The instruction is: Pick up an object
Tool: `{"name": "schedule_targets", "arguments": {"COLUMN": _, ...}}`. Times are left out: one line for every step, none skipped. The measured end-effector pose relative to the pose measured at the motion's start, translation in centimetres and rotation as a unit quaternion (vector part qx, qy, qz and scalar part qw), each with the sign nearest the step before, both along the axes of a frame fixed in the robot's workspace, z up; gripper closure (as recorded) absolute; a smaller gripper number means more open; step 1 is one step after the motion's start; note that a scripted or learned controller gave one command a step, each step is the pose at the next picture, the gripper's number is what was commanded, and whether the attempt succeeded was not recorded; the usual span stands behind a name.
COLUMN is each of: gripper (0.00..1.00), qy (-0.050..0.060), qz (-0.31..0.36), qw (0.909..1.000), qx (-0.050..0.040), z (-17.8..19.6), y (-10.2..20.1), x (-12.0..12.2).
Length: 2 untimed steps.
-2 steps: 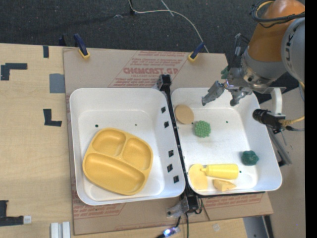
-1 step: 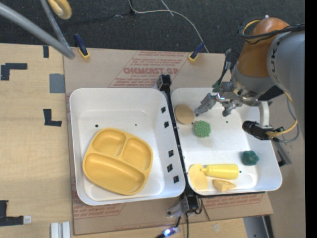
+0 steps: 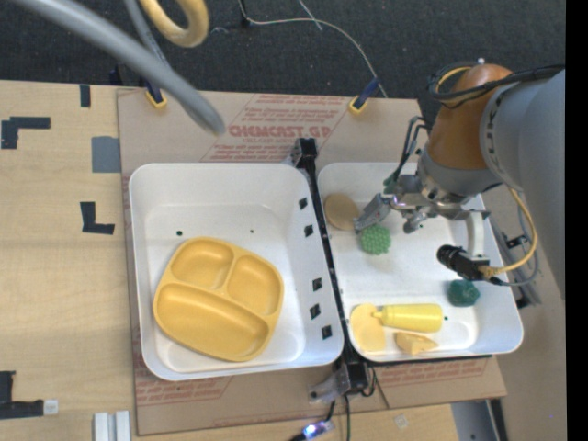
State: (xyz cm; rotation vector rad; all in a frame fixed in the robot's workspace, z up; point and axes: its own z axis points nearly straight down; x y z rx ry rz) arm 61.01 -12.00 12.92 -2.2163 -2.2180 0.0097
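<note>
My gripper (image 3: 393, 217) hangs over the upper part of the right bin (image 3: 501, 333), and its fingers stand apart with nothing between them. A green bumpy ball (image 3: 375, 241) lies just below the left finger (image 3: 372, 214), close to its tip. A tan round piece (image 3: 339, 211) rests to the left by the divider. Near the front of this bin lie a yellow bottle (image 3: 411, 317), a pale yellow flat piece (image 3: 367, 331) and a small tan chunk (image 3: 415, 343). A dark green item (image 3: 463, 292) sits at the right.
The left bin (image 3: 147, 191) holds a yellow divided plate (image 3: 219, 297). A black divider strip (image 3: 317, 246) runs between the bins. The grey arm and its cables (image 3: 487, 246) cover the right bin's far right side. A grey hose (image 3: 110, 35) crosses the top left.
</note>
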Motion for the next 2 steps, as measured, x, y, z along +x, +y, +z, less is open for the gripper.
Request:
{"name": "schedule_targets", "arguments": {"gripper": 0.0, "qy": -0.002, "qz": 0.0, "qw": 1.0, "qx": -0.0007, "z": -4.8, "y": 0.0, "x": -0.1}}
{"name": "schedule_targets", "arguments": {"gripper": 1.0, "qy": -0.003, "qz": 0.001, "qw": 1.0, "qx": -0.0009, "z": -3.6, "y": 0.1, "x": 0.1}}
